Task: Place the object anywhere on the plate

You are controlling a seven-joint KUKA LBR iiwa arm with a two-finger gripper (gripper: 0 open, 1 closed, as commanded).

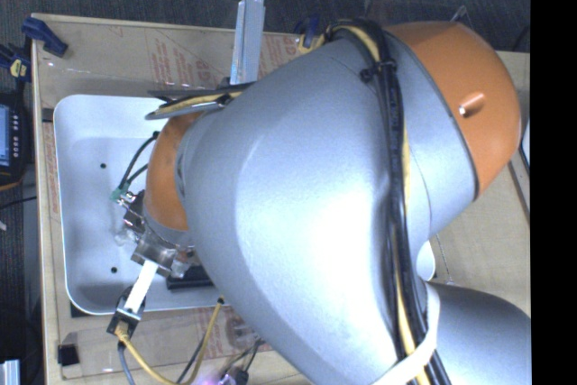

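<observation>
— Object and plate: neither to be made out, presumably somewhere beneath the arm (343,194) in the left bin (77,194).

— Gripper? Wrist hardware (149,239) low over the bin floor, open or shut impossible to tell.

— Why so low? Likely reaching down into the bin for a pick or a placement; unclear which.

— Outward from there? Orange band (469,104) and grey casing across most of the bench (135,50), right bin largely hidden, cables (392,149) along the arm.
</observation>
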